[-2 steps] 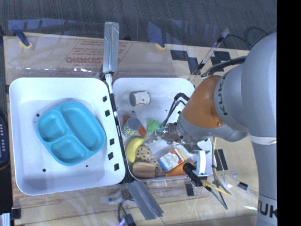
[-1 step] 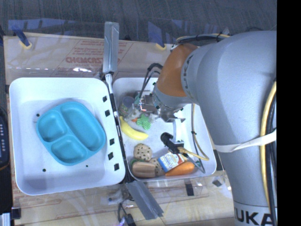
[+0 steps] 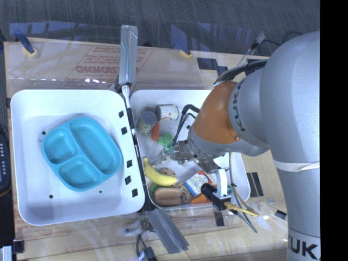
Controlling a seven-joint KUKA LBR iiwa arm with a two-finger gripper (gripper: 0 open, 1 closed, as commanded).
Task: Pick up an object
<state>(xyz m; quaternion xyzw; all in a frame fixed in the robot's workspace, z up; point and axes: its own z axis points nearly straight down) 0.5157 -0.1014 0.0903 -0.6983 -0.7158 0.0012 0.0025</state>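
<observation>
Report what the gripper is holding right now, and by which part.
It cannot be told. The gripper is down among the clutter in the right bin, near the banana, and the arm's wrist hides any contact.

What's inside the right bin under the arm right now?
The right bin holds a banana, a brown bread-like item, a small can, a jar and a blue packet. The arm covers the bin's right part; whatever lies there is hidden.
</observation>
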